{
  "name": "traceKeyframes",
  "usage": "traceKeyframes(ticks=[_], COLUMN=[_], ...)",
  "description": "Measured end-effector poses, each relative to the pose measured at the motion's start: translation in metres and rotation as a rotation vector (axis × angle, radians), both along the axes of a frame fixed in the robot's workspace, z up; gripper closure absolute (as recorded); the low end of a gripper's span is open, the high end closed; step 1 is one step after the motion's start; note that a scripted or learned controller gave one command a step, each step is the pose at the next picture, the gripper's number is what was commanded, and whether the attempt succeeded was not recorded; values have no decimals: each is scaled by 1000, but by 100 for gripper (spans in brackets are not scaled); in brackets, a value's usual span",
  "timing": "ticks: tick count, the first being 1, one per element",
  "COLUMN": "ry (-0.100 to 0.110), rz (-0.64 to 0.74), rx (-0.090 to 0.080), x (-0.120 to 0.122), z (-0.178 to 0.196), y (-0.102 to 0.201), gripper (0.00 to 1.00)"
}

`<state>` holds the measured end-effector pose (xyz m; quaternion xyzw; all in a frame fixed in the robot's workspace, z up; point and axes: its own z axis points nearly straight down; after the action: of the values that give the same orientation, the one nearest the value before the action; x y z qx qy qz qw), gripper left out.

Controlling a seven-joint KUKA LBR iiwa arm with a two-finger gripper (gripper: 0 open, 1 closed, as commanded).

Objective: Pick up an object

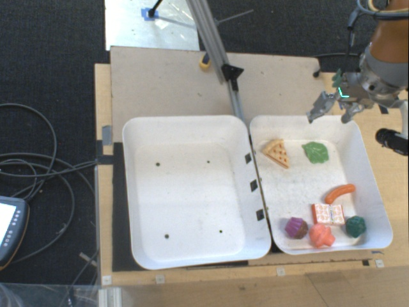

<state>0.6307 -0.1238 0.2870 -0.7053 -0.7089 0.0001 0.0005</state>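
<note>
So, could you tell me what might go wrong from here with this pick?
1. The gripper hovers open over the far rim of the right bin, so a straight descent might strike the rim rather than an object.
2. The purple piece, orange-red piece, pink block and dark green piece crowd the near corner; fingers could jam or nudge neighbours.
3. The sausage is thin and may slip.

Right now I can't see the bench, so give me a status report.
Gripper open, above right bin's far rim, holding nothing. Nearest item: green piece, untouched. Nothing blocking it.
</note>
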Motion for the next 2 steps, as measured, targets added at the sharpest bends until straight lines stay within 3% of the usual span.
traceKeyframes(ticks=[1,2], ry=[-3,2], rz=[1,-4], rx=[-1,-1], x=[0,-9], z=[2,-47], y=[0,-4], gripper=[0,0])
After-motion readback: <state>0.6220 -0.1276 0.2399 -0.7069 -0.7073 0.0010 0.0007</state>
